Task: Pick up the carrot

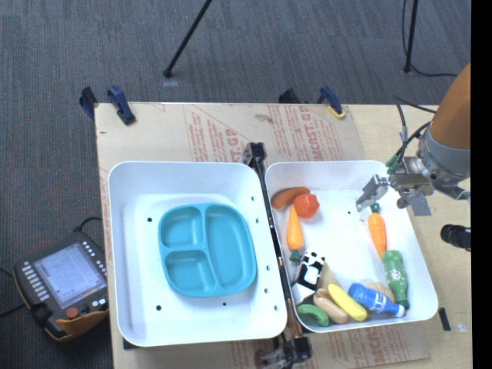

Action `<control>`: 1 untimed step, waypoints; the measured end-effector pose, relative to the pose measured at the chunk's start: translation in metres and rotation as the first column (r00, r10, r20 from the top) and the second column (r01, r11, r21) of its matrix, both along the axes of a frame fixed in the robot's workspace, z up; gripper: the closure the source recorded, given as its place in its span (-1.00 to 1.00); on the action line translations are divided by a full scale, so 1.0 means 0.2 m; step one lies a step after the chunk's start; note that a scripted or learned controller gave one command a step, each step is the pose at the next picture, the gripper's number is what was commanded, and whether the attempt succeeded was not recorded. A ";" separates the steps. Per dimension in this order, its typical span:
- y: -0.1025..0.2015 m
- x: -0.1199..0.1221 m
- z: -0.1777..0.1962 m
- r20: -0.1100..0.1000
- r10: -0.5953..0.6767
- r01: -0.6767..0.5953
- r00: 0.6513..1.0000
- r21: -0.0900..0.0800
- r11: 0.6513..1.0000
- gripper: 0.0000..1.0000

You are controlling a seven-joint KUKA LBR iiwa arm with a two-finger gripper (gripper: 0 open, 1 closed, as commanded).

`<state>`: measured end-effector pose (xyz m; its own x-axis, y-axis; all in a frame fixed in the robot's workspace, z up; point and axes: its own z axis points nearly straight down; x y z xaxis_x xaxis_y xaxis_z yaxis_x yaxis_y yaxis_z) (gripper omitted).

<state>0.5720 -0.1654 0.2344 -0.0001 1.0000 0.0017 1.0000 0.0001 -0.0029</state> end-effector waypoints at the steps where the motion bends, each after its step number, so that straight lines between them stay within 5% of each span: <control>1: -0.19 -0.02 -0.49 -0.003 -0.140 0.140 0.990 0.000 0.990 -1.00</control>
<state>0.5690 -0.2027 0.1362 0.1399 0.9902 0.0014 0.9901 -0.1399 -0.0056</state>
